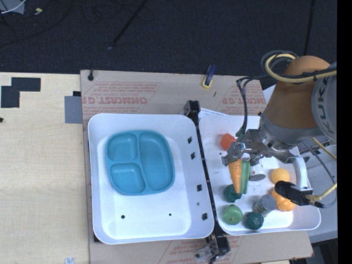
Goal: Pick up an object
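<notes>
Blue divided plate [139, 163] in the left bin [104, 213], toy carrot [236, 175] in the right bin [308, 221], long axis near vertical, tip down, gripper [237, 154] at its top end, grip state unclear.

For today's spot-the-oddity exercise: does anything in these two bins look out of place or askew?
Nothing is spilled or broken. The one imbalance: the left bin holds just a blue tray, set at a slight tilt, while the toys, such as the carrot, crowd the right bin under the gripper.
</notes>
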Controlling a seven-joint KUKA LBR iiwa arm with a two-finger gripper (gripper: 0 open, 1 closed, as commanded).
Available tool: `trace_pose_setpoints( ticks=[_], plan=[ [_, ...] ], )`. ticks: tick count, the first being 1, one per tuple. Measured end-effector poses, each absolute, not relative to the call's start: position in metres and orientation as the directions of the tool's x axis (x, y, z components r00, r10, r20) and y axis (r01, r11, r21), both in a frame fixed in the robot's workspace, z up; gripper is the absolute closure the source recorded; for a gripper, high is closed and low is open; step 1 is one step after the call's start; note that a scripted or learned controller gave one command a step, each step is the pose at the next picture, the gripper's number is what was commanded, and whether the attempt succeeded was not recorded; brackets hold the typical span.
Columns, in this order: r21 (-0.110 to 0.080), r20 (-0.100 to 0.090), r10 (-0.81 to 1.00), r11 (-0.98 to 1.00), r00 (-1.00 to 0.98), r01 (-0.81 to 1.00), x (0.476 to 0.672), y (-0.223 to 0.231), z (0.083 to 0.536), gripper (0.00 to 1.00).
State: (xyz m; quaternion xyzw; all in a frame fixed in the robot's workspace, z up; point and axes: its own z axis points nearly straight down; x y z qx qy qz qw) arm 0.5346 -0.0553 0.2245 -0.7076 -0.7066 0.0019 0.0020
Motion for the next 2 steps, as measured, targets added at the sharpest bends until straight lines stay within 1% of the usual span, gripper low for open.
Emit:
trace_pose_setpoints(
  ticks=[1,2],
  plan=[
    [-0.003,0.001,1.0,0.001,-0.001,1.0,0.544,-0.048,0.237,1.0],
    [-0.006,0.0,1.0,-0.001,0.001,1.0,0.534,-0.051,0.22,1.0]
  ],
)
